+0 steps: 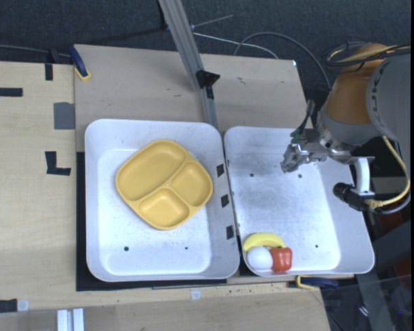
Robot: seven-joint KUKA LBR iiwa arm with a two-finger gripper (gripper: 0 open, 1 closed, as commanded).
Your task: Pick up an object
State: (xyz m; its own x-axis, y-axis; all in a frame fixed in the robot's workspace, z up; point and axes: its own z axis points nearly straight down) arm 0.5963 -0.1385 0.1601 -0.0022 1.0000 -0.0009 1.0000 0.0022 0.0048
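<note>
White plastic forms both shallow bins, set side by side on the bench. The left bin (100, 205) holds one item: a yellow divided plate (163, 183), three compartments, lying flat and turned at a slant, nearer the bin's far half.

The right bin (300, 212) carries a small cluster against its near-left corner — a yellow banana-shaped piece (263, 239) curving over a white egg-shaped object (260, 258), with a red object (281, 258) just beside the white one on its right. All three appear to touch one another; the detail is too small to confirm more.

The arm (362, 98) — grey with its orange band — enters from the right. The gripper (290, 162) stands over the far part of the right bin, pointing down toward the bin floor, well apart from the cluster at the near corner. Nothing is seen between its tips. How wide the tool stands cannot be told from this angle; the end is small and dark against the speckled floor.

A grey metal rail (186, 43) runs slantwise across the bench beyond the bins.
</note>
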